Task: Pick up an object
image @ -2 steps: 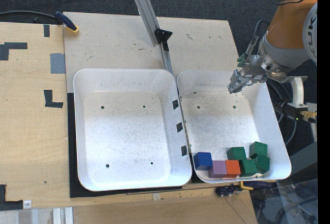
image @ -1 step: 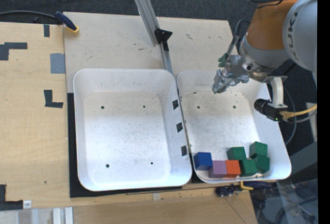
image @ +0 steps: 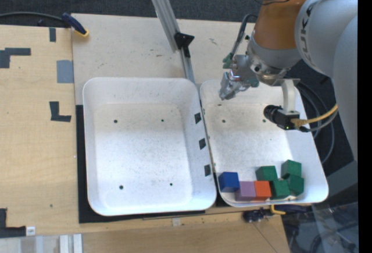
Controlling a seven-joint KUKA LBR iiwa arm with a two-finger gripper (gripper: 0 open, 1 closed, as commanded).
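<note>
The gripper (image: 231, 88), its state impossible to tell, hangs over the right bin's (image: 244, 129) far end; the blocks (image: 264, 183) cluster well apart along the near wall.

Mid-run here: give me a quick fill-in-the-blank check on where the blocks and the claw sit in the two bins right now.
1. All the small coloured blocks lie in the shallow white plastic bin on the ____ of the camera view.
2. The small blue cube sits next to a ____ block, which touches the small orange block.
3. The arm's metal claw hangs over the ____ end of that bin, away from the blocks.
4. The commonest block colour is ____.

Missing words: right; purple; far; green
</note>
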